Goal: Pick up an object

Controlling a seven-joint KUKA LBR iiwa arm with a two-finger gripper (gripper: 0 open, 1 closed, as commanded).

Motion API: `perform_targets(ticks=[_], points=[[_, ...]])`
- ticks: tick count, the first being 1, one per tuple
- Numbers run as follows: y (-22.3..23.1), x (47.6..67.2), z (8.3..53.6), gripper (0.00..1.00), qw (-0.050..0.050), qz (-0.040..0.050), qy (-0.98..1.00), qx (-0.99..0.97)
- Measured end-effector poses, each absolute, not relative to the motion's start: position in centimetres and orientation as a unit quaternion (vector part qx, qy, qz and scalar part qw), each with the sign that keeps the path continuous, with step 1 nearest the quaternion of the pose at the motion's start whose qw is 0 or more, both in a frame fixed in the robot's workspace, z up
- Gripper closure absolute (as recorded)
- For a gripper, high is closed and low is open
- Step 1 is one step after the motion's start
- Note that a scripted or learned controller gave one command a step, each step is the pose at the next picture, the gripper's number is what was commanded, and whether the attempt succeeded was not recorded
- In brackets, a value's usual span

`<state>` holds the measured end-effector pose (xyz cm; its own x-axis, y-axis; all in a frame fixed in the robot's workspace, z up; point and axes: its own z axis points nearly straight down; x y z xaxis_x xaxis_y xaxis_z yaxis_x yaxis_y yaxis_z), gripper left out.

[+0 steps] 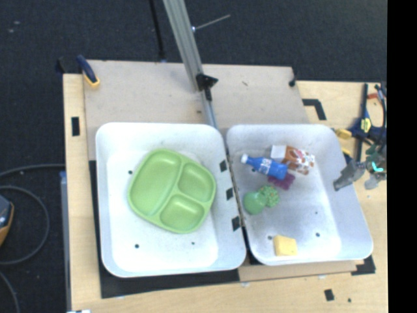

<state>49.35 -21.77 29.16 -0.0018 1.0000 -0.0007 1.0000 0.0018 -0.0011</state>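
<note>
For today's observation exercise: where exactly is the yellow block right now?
The yellow block lies in the right bin, near its front edge, apart from and below the green toy.

A green divided plate (172,190) sits in the left bin (117,253). In the right bin (345,233), a blue bottle (266,167) lies at twelve o'clock of a green toy (260,199); a yellow block (285,245) at six.

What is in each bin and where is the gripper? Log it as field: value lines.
left bin: green divided plate
right bin: blue bottle, green toy, yellow block, red-and-white item
gripper: at the right bin's right rim, holding nothing visible
fingers: cannot tell
</note>
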Motion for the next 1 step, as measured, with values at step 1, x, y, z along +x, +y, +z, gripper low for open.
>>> perform_targets(ticks=[1], points=[[-21.76, 49.35, 29.17, 0.0, 0.0, 0.0006, -0.708, -0.706]])
